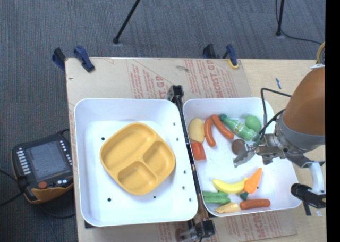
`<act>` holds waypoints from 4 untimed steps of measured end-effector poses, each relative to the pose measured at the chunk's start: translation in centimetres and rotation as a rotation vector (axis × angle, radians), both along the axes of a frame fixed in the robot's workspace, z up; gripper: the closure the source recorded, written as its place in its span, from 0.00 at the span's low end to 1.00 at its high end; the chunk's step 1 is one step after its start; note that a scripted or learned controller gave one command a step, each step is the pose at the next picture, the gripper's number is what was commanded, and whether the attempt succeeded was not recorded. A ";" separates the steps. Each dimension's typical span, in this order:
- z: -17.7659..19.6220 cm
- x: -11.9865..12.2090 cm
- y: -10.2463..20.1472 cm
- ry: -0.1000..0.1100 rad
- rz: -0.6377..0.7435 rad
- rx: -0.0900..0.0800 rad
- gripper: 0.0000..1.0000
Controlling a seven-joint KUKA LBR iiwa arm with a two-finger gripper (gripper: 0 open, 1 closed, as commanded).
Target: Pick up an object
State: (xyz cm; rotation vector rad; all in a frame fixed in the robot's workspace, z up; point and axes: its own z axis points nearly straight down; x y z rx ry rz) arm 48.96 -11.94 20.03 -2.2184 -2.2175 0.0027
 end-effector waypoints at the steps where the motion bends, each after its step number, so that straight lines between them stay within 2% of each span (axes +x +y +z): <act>1: -8.8 9.5 2.4 0.002 0.001 0.000 0.00; 2: -11.3 15.4 3.6 -0.002 0.002 -0.001 0.00; 3: -10.3 15.4 3.6 -0.002 0.004 0.000 1.00; 4: -1.1 12.2 7.0 -0.007 0.003 -0.001 1.00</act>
